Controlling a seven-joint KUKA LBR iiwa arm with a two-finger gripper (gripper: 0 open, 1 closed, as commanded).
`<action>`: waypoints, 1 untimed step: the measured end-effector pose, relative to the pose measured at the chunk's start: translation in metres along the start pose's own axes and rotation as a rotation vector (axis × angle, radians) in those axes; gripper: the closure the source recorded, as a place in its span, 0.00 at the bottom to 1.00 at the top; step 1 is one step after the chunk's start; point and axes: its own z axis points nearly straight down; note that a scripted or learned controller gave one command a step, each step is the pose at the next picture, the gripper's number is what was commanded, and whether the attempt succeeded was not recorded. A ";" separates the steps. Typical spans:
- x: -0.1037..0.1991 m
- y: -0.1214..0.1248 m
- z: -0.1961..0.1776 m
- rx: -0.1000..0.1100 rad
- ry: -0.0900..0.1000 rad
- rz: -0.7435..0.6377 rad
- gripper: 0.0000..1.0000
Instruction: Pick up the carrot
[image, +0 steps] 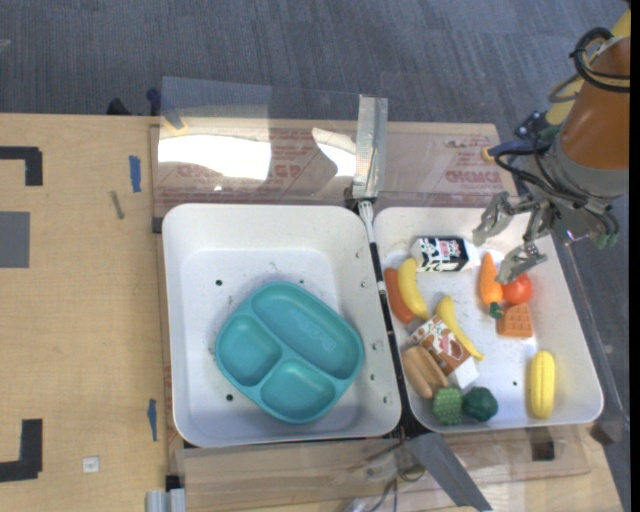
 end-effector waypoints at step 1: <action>0.097 0.059 0.083 -0.014 0.030 0.022 1.00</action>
